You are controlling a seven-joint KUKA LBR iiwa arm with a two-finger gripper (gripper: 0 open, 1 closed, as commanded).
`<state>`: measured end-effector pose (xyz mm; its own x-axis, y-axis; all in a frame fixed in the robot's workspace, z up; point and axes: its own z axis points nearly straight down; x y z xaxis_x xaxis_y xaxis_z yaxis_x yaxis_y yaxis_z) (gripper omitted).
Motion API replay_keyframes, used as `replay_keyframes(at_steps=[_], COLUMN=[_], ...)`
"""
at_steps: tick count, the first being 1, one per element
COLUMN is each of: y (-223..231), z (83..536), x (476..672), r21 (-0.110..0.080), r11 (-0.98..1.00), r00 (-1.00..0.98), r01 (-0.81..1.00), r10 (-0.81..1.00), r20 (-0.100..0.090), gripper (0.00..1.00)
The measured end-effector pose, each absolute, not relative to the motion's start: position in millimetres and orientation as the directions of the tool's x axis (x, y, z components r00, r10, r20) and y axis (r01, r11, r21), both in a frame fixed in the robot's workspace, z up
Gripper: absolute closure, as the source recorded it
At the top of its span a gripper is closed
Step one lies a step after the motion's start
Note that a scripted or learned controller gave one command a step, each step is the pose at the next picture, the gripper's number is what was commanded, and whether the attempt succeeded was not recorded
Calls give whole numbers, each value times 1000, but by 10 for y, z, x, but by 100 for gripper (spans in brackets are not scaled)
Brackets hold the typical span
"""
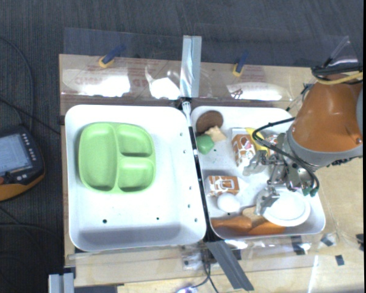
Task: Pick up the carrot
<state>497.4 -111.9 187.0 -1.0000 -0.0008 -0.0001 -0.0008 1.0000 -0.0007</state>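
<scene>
From the camera above the bench [79, 78], two shallow white bins sit side by side. The left bin [97, 224] carries a green divided plate [116, 157] in its upper half.

The right bin [317, 221] is crowded. The carrot [247, 226] lies flat along the near wall, orange, running left to right, with a white egg-shaped piece [227, 203] just above its left part and a round white dish [288, 210] overlapping its right end. Further up are a small packaged item with a brown and white label [222, 184], another such packet [243, 148], a green ball-like piece [204, 143] next to the divider, and a brown rounded thing [208, 119] in the top left corner.

The arm [326, 124] comes in from the right, its orange band big in the frame. The pincer [269, 197] hangs low over the bin, just above the white dish's left edge and close to the carrot's right part; nothing is visibly clamped in it, and whether it is spread or pressed together cannot be told from this angle
</scene>
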Motion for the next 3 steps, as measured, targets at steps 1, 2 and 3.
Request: replay_keyframes(at_steps=[1,2,3], y=[-1361,-1772,-1286], z=[1195,921,991], x=[5003,5874,5044], r21=[-2,0,-1], r11=[988,908,833], r00=[-988,-908,-833], r01=[153,418,553], r10=[152,418,553], r20=[-38,-3,1], gripper=[0,0,0])
